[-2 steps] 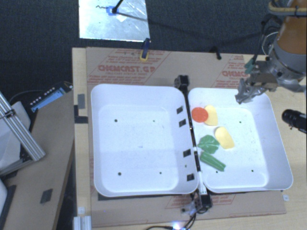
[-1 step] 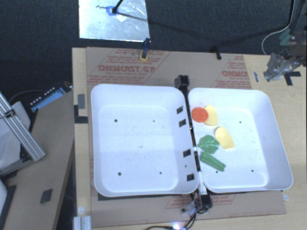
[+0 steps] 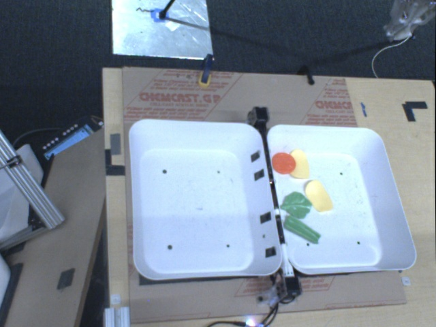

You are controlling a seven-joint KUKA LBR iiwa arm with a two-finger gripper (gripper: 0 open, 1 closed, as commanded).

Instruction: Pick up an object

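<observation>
Red "CHEMCAST GP" lettering printed on the brown protective sheet under two shallow white plastic bins. Grey two-finger gripper parked at top right, well apart from everything; jaw spread impossible to tell. Far below and left of it, in the right bin: round orange-red disc, pale yellow wedge, yellow oval piece, green leafy piece, green pod-shaped piece. Beyond those, left bin.

The light is bright and even. The two white bins shine almost too white, and the silver sheet at the top gleams with glare. Shadows are soft and small — just thin dark lines under the bin rims. The picture is a bit grainy — the claw looks blurry.
</observation>
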